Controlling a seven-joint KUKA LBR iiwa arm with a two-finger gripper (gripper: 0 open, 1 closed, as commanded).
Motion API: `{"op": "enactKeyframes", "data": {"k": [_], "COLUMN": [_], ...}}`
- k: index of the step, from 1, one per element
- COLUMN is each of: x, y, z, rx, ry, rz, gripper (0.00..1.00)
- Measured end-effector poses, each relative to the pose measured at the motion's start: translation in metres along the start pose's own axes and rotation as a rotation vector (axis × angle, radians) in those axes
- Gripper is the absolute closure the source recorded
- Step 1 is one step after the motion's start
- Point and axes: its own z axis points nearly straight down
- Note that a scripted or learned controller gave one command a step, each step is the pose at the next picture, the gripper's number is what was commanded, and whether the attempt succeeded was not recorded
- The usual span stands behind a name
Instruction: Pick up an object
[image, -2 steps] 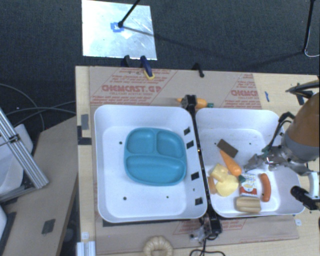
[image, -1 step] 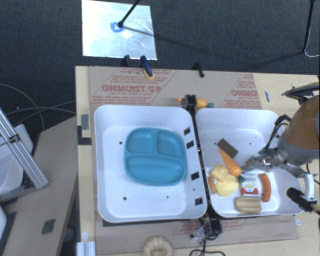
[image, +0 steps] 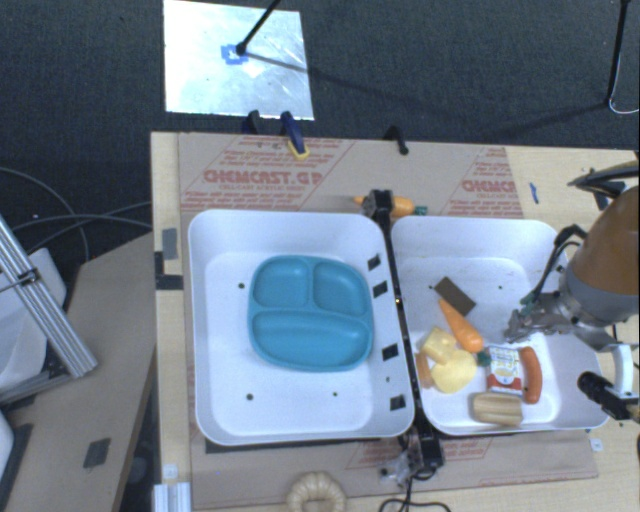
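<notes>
Bench w/ cardboard sheet (image: 270, 170) under two white bins; left bin (image: 215, 300) held 1 blue divided plate (image: 308, 311). Right bin (image: 500, 250) held toy food, bunched near front: 1 carrot (image: 461, 325), 1 sausage (image: 531, 372), 1 bread roll (image: 497, 408), 1 yellow lump (image: 447, 362), 1 packet (image: 504, 366), 1 dark block (image: 456, 296). Gripper (image: 528, 318) just above sausage & packet, nothing seen held; open or closed, couldn't tell. Risk, prob.: crowding, so a pinch catching two items or slipping off.

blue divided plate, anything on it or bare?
Bare. The blue divided plate lies flat in the left bin, with all three compartments plain blue. The toy food sits in the right bin.
</notes>
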Motion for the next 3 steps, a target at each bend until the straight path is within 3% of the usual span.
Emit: {"op": "enactKeyframes", "data": {"k": [2, 3], "x": [-0.002, -0.002], "y": [-0.001, 0.000], "z": [-0.107, -0.130], "rx": [-0.003, 0.001], "ry": [-0.002, 0.000], "rz": [-0.003, -0.004], "gripper": [1.00, 1.00]}}
